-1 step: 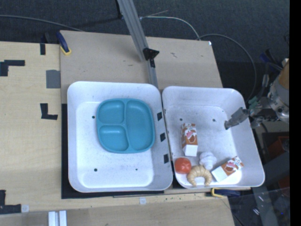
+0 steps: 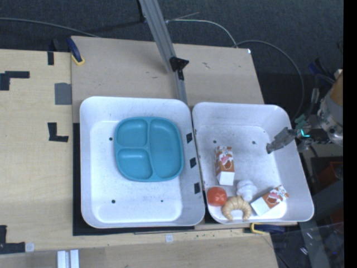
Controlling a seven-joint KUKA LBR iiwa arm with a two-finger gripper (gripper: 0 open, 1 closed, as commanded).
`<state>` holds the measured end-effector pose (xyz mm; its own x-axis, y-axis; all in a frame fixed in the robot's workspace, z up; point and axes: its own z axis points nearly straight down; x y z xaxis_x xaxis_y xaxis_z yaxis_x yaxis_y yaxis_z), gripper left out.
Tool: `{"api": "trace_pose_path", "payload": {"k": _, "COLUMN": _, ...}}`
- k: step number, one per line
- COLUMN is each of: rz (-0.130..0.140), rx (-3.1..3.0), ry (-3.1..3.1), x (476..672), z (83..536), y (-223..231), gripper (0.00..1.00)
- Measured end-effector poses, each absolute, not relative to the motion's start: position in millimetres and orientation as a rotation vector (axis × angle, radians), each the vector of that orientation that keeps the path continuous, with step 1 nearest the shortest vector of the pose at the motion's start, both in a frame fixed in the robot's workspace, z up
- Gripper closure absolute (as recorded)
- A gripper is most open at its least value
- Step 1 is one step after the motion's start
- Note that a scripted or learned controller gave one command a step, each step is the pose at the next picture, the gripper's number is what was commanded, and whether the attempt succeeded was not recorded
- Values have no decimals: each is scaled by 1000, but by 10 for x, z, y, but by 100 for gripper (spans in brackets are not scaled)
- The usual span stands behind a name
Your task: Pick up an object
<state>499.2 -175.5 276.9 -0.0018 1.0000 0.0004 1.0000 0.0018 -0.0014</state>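
Pincer [image 2: 277, 144] poised over the right bin's upper right, with the pickable things heaped at the near edge.

The pincer shows as a dark tip just inside the right bin [image 2: 251, 116], and whether it is spread or closed I cannot tell; nothing is seen in it. The candidates lie well apart from it: a small carton [image 2: 225, 164] lying lengthwise mid-bin, then along the front wall a red tomato-like ball [image 2: 217, 195], a croissant [image 2: 236, 207], a white lump [image 2: 246, 189], possibly crumpled, and a second carton [image 2: 270, 199]. The lone carton seems the surest pick, since it has free space on both long sides; the front cluster sits touching, so fingers would likely nudge neighbours. The left bin [image 2: 95, 149] holds a blue divided plate [image 2: 149, 148]. The bins rest on a pale wooden bench [image 2: 33, 166], with cables trailing over dark floor behind.
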Motion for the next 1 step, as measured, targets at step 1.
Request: {"api": "trace_pose_path", "payload": {"k": 1, "rz": 6, "rx": -2217, "ry": -2218, "x": 4984, "z": 2235, "y": -1852, "gripper": 0}}
